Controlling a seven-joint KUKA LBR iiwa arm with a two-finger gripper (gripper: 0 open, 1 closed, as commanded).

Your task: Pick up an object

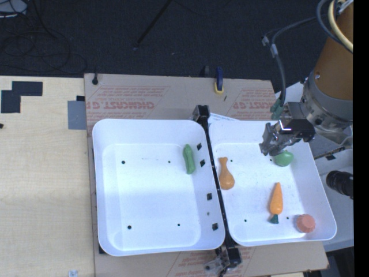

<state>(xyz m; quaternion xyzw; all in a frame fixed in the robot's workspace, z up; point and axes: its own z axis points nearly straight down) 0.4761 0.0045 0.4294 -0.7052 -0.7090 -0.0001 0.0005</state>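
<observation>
One green lump (283, 158) is sitting right under the hand (273, 148) in the right bin (323, 212); can't tell its grip, so it's probably risking a slip off that rounded top.

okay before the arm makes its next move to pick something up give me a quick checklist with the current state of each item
1. Gripper over the right bin: ok.
2. A target close by: ok, the green round object lies just under the gripper.
3. Gripper touching or holding that object: cannot tell, its tip hides the contact.
4. Other objects apart from the target: ok, the carrot, the orange pear-shaped object and the pink ball lie well away from it.
5. Target away from the bin wall: ok, white floor shows on its right.
6. Green pickle in the left bin, away from the arm: ok.
</observation>
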